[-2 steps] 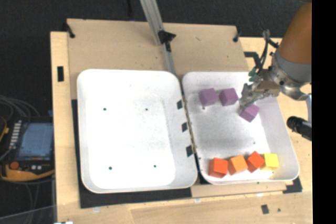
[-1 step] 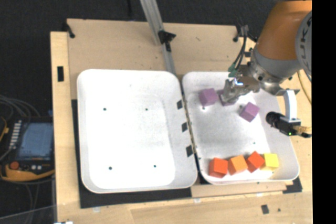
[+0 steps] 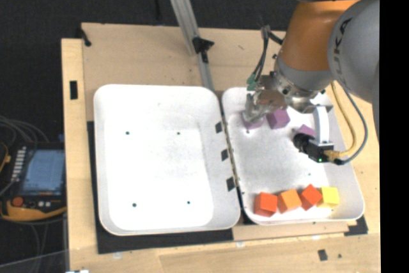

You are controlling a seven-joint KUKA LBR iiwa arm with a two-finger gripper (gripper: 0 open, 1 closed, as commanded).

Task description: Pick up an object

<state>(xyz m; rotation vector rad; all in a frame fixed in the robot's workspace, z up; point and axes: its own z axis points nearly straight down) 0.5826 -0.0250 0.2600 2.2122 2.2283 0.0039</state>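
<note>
Robotics lab or test cell. Plain wooden bench (image 3: 147, 54) on dark carpet, bearing two white bins (image 3: 156, 156) side by side over a black mat; grey-and-orange industrial arm (image 3: 319, 29) with exposed cabling; slanted metal pole (image 3: 182, 6) at the bench's far edge. Teach pendant (image 3: 41, 176) with lit screen and cables on the floor, left.

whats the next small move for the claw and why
Probably a slight lift to test the grasp. The claw sits low in the right bin among the purple blocks, but whether one is between its fingers is hidden, so rising a little would show.
</note>
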